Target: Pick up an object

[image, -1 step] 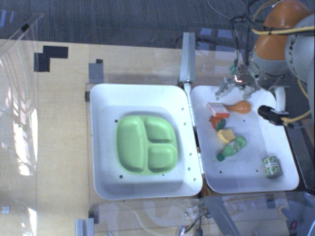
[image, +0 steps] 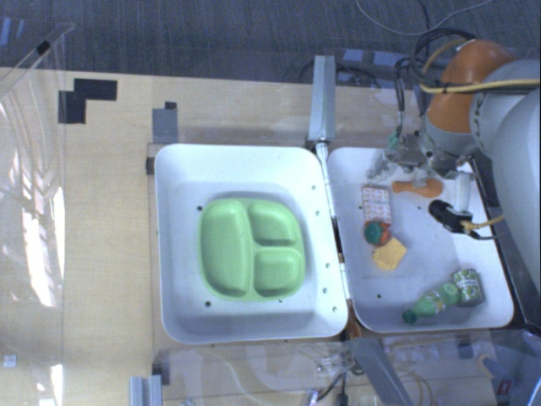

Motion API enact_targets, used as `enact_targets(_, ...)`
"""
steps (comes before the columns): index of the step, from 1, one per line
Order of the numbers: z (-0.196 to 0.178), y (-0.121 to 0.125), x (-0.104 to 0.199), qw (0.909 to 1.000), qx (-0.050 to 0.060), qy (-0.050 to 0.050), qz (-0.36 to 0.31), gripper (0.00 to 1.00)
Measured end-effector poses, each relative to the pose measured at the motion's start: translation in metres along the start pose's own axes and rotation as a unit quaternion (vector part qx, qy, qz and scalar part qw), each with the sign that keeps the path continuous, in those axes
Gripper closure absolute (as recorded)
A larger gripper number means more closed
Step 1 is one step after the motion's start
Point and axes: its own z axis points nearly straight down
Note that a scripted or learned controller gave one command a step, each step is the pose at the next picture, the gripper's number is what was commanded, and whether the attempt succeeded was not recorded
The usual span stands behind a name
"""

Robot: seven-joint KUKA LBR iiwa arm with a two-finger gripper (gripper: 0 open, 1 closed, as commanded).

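Where the right bin (image: 435, 256) meets its near edge, a green bottle (image: 431, 304) lies on its side, cap pointing toward the near-left corner. Its label is too small to read. Just beside the bottle's base, toward the near-right corner, sits a green can (image: 467, 287) with a pale patterned wrap whose writing cannot be made out.

Farther in, close to the bin's left wall, a yellow wedge (image: 390, 254) lies flat. A red and green ball (image: 377, 232) touches the wedge's far corner. Beyond the ball, and touching it or nearly so, a rectangular packet (image: 376, 202) lies flat, with a red-and-white print that cannot be read.

Farther still, toward the far edge, an orange piece (image: 418, 188) shaped like a carrot lies crosswise, its thicker end pointing to the right wall.

Over the far edge of this bin, just beyond the orange piece and the packet, hangs the gripper (image: 404, 155). Whether it is open or closed cannot be told, and nothing is seen held in it. The grey arm (image: 507, 117) with its orange band comes in over the far-right corner.

In the left bin (image: 182, 227), a pale green divided plate (image: 249, 248) with three compartments lies in the middle of the floor. Both bins rest on the wooden bench (image: 93, 227).
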Motion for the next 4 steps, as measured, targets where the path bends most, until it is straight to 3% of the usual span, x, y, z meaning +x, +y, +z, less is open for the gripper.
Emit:
enact_targets(1,0.014,-0.05,0.028,0.9992,0.005,0.001,0.04,0.0)
enact_targets(2,0.003,-0.047,0.03,0.9992,0.002,0.002,0.039,1.0)
enact_targets(3,-0.127,-0.05,0.104,0.9965,0.007,0.0,0.084,1.0)
enact_targets(4,-0.127,-0.05,0.104,0.9965,0.008,0.0,0.083,0.0)
